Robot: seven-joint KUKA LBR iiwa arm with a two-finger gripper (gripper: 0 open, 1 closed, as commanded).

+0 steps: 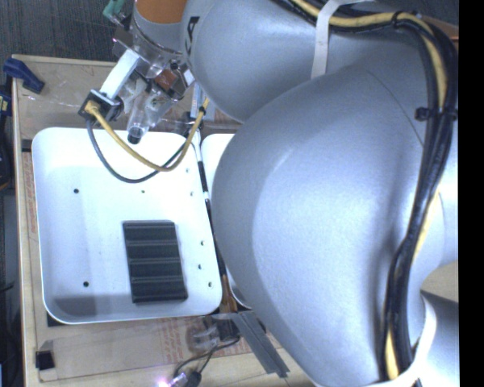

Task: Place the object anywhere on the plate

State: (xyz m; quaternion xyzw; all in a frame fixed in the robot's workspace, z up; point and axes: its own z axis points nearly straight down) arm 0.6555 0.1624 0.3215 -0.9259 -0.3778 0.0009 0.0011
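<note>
Above far edge of left bin (73, 240), hovering with gripper (135, 133), grip state unclear, probably lining up for black ribbed slab (154, 261) near front edge.

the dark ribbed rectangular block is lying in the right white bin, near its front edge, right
Not quite: the camera view shows the dark ribbed rectangular block lying in the left white bin, not the right one. It does sit near that bin's front edge.

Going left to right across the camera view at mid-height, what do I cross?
Left bin's wall → black ribbed plate → rim between the two bins → grey arm.
</note>
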